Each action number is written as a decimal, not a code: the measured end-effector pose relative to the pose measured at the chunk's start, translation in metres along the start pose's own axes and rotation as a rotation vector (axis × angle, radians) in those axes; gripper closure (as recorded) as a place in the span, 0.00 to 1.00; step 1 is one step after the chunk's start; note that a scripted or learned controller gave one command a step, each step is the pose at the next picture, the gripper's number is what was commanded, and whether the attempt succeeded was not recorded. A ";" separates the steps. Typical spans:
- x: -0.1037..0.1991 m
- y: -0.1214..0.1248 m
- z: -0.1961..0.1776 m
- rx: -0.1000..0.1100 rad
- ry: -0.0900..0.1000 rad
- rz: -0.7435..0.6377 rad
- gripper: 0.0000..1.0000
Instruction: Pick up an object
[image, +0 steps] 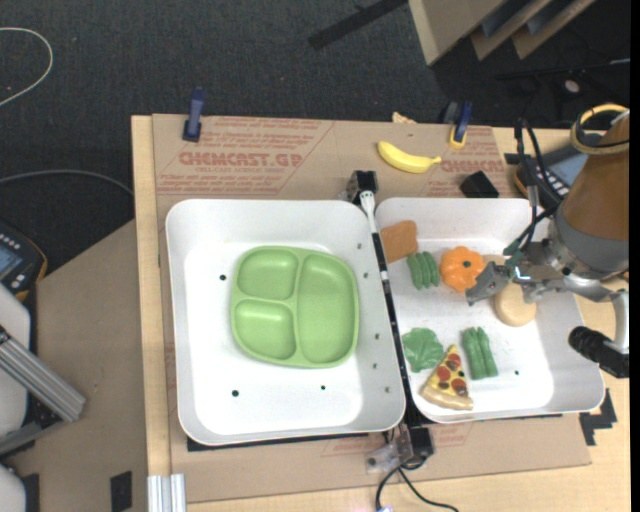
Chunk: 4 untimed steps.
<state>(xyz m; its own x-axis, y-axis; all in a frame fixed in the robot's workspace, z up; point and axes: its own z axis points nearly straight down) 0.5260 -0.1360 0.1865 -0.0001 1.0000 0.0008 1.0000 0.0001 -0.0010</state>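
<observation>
My gripper (508, 283) hangs over the right bin (545, 385), reaching in from the right. It sits just above a tan, bun-like piece (517, 309) and right beside a small orange pumpkin (462, 268). Other toy foods lie in this bin: an orange-brown slice (399, 240), a green bean bundle (423, 270), a leafy green piece (421, 347), a second green bundle (480, 353) and a pizza slice (449, 381). Nothing is seen between the fingers.
The left bin (200, 380) holds a green divided plate (296, 306). A yellow banana (407, 157) lies on the cardboard behind the bins, near a blue clamp (459, 123). Another blue clamp (193, 115) stands at the back left.
</observation>
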 end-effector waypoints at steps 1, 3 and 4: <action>-0.036 0.025 0.103 -0.005 -0.001 0.001 0.00; 0.032 0.014 0.016 -0.004 0.000 -0.005 1.00; 0.137 -0.046 -0.167 -0.019 0.005 -0.013 1.00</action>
<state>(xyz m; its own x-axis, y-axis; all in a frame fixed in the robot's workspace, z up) 0.4800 0.0009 0.3532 -0.0128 0.9999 0.0053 0.9997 0.0127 0.0185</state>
